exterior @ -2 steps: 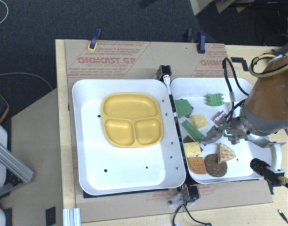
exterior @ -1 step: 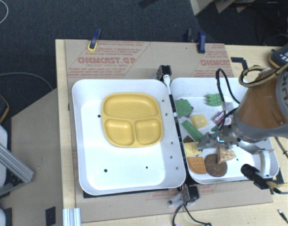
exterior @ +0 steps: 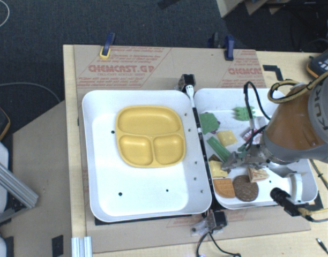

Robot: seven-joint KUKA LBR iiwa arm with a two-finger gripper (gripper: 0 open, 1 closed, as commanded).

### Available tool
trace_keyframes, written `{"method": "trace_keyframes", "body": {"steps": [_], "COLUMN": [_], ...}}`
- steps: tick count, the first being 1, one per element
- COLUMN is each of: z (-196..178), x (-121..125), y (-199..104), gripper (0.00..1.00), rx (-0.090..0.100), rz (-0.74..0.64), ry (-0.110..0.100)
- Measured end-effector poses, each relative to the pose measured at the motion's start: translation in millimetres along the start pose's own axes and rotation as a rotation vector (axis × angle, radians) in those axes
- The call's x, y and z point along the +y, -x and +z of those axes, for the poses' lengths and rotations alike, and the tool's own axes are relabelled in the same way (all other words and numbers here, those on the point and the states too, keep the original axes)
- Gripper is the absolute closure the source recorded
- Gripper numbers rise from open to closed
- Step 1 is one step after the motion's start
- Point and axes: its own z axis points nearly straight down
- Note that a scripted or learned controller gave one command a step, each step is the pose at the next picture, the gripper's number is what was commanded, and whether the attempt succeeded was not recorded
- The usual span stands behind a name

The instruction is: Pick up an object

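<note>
Left bin (exterior: 99, 159) holds a yellow divided tray (exterior: 150, 135); right bin (exterior: 306, 189) is crowded with a green leaf piece (exterior: 209, 122), green toy (exterior: 242, 112), yellow block (exterior: 226, 138), orange cracker (exterior: 224, 187) and brown round cookie (exterior: 245, 188). Arm (exterior: 298, 130) hangs over the right bin, claw (exterior: 244, 162) low among the pieces just above the cookie; can't tell its state or any hold.

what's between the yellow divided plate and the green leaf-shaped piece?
In the camera view: bare floor of the left white bin, then the two bins' adjoining rims, between the yellow three-compartment plate and the green leaf-shaped piece.
</note>
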Motion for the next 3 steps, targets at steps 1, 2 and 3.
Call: {"method": "trace_keyframes", "body": {"steps": [1, 2, 3], "z": [-11.5, -60.1, -106.2], "x": [1.9, 2.2, 10.9], "y": [-0.8, 9.6, 13.9], "gripper": [1.0, 1.0, 1.0], "rx": [0.0, 0.003, 0.004], "rz": [0.0, -0.003, -0.006], "ry": [0.007, -0.006, -0.005]}}
